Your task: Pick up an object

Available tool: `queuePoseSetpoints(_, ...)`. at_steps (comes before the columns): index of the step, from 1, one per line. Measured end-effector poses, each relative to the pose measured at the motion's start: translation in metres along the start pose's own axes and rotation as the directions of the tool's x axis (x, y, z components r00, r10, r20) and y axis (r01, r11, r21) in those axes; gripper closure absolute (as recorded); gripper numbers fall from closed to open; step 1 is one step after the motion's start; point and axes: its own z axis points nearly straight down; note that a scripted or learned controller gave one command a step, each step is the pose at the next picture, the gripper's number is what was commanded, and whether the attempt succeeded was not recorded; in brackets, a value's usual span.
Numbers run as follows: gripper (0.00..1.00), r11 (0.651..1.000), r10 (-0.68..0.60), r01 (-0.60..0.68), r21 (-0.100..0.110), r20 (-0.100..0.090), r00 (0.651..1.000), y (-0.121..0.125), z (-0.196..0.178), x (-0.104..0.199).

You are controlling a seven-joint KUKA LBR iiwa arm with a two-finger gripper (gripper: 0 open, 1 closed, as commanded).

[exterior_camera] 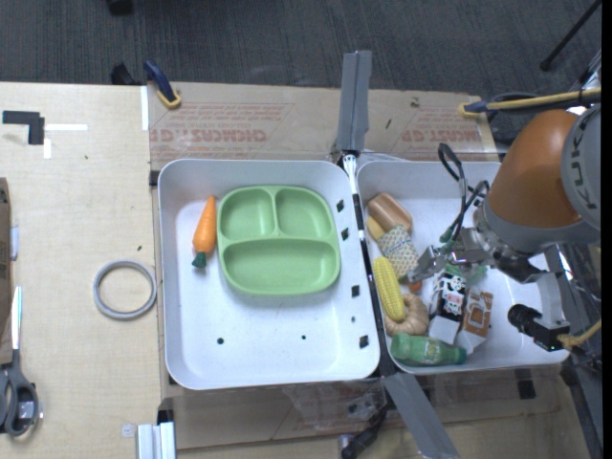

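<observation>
Fingers: their state cannot be determined, since the gripper is showing as a dark cluster too indistinct to read. It is hanging low in the right bin, just beside the milk carton and above the pile of toy food. The carton is lying tilted, showing white faces with black cow patches. Beside it, a yellow corn cob is lying lengthwise near the bin's left wall, a hot dog bun is resting behind it, and a green bottle is lying along the front edge. In the left bin, a green divided plate is sitting next to a toy carrot.
</observation>
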Motion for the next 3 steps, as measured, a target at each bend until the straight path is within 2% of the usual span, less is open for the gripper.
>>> queuePoseSetpoints(1, 0.0, 0.996, -0.085, 0.085, -0.006, 0.002, 0.996, 0.009, 0.047, -0.005)
queuePoseSetpoints(2, 1.0, 0.997, -0.081, 0.081, -0.006, 0.004, 0.997, 0.009, 0.038, -0.006)
queuePoseSetpoints(3, 1.0, 0.987, -0.16, 0.16, -0.002, 0.002, 0.987, 0.058, -0.052, 0.071)
